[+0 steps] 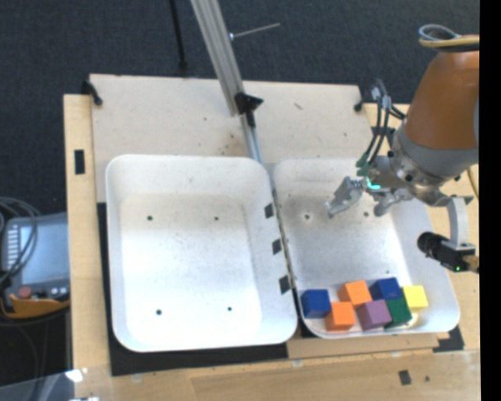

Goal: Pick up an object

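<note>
Several small cubes lie bunched at the near edge of the right bin (pixel 313 182): a blue cube (pixel 316 302), two orange cubes (pixel 356 291) (pixel 342 315), a purple cube (pixel 373 314), a green cube (pixel 398 311), a second blue cube (pixel 387 288) and a yellow cube (pixel 415 297). My gripper (pixel 363 200) hangs over the far half of that bin, well above and behind the cubes. Its fingers (pixel 345 197) are spread apart, with nothing between them.
The left bin (pixel 192 249) sits beside the right one, their rims touching. A slanted metal pole (pixel 221 53) rises from the bench behind the bins. A black fitting (pixel 441 249) juts out at the right bin's right side.
</note>
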{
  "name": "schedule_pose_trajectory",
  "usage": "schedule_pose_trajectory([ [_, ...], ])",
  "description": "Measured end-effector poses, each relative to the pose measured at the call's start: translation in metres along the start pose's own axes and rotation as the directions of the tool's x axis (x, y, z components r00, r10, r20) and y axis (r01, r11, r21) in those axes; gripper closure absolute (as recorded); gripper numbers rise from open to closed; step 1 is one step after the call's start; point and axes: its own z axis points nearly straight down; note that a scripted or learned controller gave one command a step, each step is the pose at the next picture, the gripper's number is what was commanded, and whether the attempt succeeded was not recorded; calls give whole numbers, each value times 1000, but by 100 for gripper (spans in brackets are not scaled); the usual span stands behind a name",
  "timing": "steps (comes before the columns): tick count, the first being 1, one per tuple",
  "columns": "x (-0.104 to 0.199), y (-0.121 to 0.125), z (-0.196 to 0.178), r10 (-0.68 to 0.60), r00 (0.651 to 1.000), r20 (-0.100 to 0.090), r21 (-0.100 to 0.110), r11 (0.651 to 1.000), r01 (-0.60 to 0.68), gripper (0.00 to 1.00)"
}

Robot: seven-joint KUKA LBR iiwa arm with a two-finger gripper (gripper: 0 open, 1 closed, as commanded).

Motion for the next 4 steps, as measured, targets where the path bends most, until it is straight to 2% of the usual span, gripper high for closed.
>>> schedule_pose_trajectory([
  [1,0,1,-2,3,1000,1,-5,1000,-3,0],
  [2,-4,10,53,5,1000,2,1,1000,-5,0],
  [4,-10,19,143,5,1000,2,1,1000,-5,0],
])
